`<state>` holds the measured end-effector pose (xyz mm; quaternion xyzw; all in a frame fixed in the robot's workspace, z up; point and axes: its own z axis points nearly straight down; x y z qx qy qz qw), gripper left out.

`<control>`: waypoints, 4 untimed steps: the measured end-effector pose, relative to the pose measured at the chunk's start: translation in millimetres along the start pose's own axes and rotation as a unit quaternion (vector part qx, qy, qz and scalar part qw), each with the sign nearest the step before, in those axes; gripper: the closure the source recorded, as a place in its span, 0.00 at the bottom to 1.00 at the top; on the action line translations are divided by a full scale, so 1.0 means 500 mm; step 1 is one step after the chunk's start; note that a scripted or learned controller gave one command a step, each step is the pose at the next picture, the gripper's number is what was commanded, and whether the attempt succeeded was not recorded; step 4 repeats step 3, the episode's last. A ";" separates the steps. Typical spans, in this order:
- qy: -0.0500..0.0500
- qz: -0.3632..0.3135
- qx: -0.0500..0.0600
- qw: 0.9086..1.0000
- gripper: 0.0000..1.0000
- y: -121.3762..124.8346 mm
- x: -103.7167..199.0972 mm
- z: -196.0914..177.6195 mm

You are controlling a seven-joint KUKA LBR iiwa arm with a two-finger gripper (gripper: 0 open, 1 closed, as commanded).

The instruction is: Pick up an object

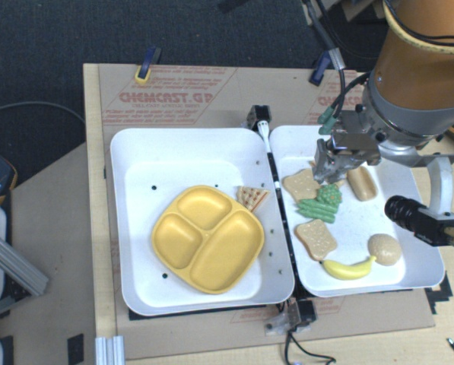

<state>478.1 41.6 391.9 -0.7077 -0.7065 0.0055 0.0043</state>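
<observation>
The hand (329,175) (grip unclear) hangs over crowded toy food near the right bin's (420,274) inner edge.

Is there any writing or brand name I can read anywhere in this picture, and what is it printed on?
"CHEMCAST GP", in faded red on the brown protective sheet covering the board under the bins; the print repeats across the sheet.
The smaller lines beneath it, and the repeats near the right bin, are too faint to read.
The toy food and yellow plate carry no text.

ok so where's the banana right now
The banana lies at the front of the right bin, between a bread slice and a round roll.
</observation>
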 end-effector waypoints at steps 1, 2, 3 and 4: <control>0.000 0.001 -0.001 1.000 1.00 0.071 -0.058 0.218; 0.000 0.003 0.000 1.000 1.00 0.068 -0.157 0.399; 0.002 -0.004 -0.012 1.000 1.00 0.023 -0.064 0.187; 0.002 -0.004 -0.012 1.000 1.00 0.023 -0.064 0.187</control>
